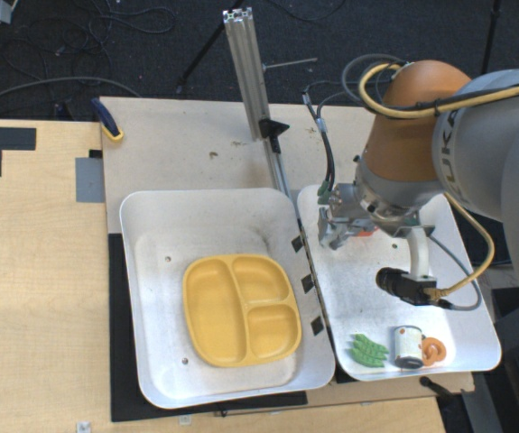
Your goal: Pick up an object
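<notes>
My gripper point(335, 228) hangs low over the far left part of the right bin point(358, 305), under the orange wrist band. Nothing shows in its grasp. Three small items lie together at the bin's near edge, well apart from the gripper: a green leafy piece point(368, 352), a small grey-and-white can point(408, 345) on its side, and an orange ring point(433, 351). In the left bin point(151, 278) lies a yellow divided tray point(240, 308).
A black fitting point(402, 285) on the arm's yellow cable hangs over the middle of the right bin. An upright aluminium post point(248, 70) stands behind the bins. The two bins meet at a ridge with black clips point(306, 282).
</notes>
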`<state>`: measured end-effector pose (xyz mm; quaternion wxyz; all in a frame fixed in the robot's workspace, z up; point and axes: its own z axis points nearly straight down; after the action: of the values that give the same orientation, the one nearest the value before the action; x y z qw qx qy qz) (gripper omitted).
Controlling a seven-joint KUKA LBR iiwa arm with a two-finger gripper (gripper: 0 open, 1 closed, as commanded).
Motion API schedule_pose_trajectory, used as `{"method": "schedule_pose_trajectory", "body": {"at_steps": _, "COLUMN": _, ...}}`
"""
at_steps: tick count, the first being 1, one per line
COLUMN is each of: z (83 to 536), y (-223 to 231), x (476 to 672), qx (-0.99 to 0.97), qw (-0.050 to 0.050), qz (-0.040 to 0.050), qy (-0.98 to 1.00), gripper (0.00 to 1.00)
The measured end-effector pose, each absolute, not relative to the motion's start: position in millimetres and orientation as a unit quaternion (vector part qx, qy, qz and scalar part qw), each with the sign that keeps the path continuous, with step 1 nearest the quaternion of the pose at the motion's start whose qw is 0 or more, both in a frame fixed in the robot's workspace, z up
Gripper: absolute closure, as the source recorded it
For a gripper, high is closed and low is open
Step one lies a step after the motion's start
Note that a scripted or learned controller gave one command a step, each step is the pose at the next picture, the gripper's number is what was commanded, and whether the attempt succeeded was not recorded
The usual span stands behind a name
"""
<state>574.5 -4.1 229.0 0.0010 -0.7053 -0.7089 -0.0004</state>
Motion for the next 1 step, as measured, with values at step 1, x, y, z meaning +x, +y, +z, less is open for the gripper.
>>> {"method": "schedule_pose_trajectory", "body": {"at_steps": 1, "z": 219.1, "y": 53.5, "x": 586.9, "qx": -0.705, "qw": 0.001, "qz": 0.0004, "qy": -0.709, "gripper": 1.00}}
